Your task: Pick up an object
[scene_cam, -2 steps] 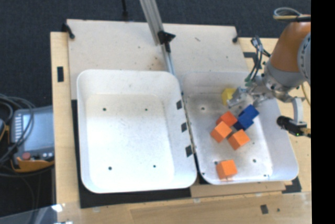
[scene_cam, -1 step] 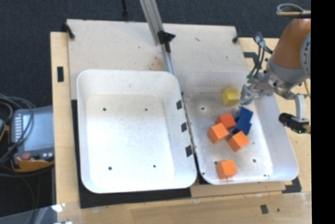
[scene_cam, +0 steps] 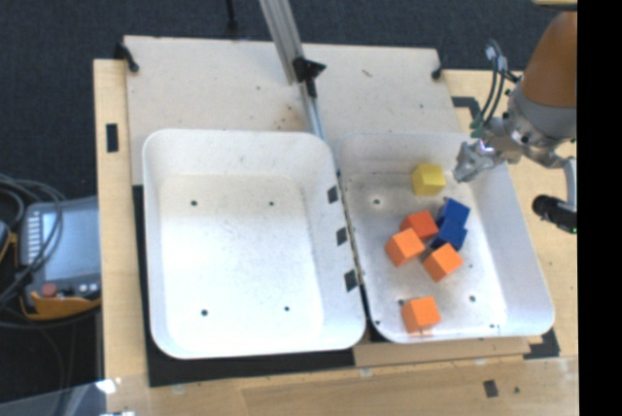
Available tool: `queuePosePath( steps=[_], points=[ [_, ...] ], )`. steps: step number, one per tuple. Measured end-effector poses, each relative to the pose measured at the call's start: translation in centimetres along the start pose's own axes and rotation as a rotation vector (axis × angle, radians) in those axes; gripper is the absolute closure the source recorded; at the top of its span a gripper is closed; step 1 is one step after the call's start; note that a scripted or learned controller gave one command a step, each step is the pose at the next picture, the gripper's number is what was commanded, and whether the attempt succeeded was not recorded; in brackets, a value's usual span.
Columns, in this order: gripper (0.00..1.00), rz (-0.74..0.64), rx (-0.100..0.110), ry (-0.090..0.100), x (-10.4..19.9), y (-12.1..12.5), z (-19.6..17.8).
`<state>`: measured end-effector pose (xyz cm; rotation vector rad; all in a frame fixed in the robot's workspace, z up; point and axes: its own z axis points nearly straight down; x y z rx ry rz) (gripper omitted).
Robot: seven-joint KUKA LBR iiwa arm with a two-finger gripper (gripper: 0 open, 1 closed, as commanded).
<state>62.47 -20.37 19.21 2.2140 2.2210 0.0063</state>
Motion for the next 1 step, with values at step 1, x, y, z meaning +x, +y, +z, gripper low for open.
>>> queuePosePath(
  steps=[1],
  points=[
    [1.0,-0.001,-0.001,-0.001,-0.15,0.19,-5.51]
  ],
)
